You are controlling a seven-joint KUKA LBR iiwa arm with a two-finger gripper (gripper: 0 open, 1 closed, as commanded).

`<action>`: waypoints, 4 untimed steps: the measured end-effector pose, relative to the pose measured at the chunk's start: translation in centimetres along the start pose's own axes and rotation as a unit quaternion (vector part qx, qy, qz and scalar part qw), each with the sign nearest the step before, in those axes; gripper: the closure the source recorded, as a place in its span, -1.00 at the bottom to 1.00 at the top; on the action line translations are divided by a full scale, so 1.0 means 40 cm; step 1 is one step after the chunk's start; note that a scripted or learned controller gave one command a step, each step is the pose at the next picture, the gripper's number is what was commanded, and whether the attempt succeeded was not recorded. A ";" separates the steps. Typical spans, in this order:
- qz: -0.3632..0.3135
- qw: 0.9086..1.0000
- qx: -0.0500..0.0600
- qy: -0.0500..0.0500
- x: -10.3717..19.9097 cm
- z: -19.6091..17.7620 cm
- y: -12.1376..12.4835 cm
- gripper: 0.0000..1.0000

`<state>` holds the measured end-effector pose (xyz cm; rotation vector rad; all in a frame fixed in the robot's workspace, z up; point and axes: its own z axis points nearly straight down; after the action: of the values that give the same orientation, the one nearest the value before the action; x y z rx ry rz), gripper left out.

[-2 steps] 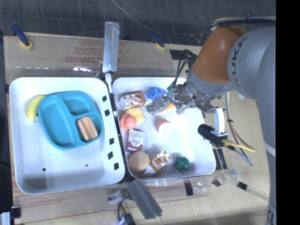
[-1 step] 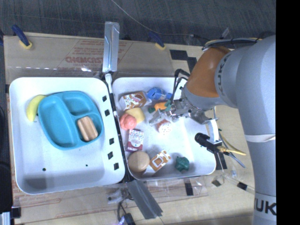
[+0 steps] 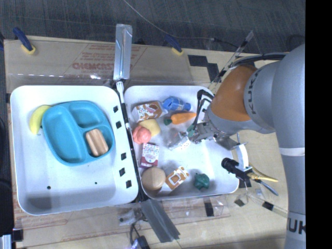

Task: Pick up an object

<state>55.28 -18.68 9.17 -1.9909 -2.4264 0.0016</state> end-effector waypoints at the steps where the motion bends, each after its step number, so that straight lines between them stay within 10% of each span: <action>1: 0.129 0.992 -0.001 0.000 0.025 -0.002 0.131 -1.00; 2: 0.057 0.998 -0.001 0.000 0.027 -0.135 0.011 -1.00; 3: 0.045 0.999 -0.001 0.000 0.030 -0.110 0.209 -1.00; 4: -0.047 0.999 0.001 0.000 0.012 -0.006 0.005 -1.00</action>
<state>55.40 -18.17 9.42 -1.8726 -2.5172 0.0031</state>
